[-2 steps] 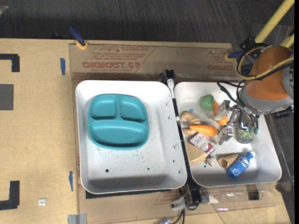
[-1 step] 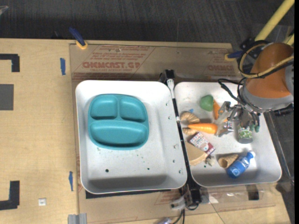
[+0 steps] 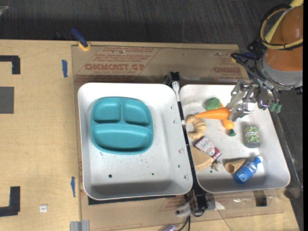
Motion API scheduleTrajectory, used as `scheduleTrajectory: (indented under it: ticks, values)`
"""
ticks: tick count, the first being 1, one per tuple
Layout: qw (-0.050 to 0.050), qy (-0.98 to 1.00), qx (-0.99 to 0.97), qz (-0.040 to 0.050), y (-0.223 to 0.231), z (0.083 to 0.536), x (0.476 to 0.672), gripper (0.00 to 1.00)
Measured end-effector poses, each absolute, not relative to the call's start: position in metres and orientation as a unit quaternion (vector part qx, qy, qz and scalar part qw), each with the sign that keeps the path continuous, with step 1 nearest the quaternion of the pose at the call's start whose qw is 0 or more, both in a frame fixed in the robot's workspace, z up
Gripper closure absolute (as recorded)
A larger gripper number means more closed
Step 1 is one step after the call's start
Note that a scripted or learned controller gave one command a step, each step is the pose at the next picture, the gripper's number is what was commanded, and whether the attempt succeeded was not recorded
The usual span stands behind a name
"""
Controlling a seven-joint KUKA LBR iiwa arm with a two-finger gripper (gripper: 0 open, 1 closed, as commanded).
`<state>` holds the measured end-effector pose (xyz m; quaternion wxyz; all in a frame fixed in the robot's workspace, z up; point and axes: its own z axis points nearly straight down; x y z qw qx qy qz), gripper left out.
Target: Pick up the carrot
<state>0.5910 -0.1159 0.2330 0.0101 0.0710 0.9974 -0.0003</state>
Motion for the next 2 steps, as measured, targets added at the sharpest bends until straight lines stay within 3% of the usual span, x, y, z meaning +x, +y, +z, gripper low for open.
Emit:
scheduleTrajectory:
  ticks: [1, 2]
  values:
    - [0.004, 0.997, 0.072, -0.0001, -0.117, 0.227, 0.588, 0.00]
    - [0.016, 0.993, 0.120, -0.0001, -0.129, 0.133, 0.621, 0.00]
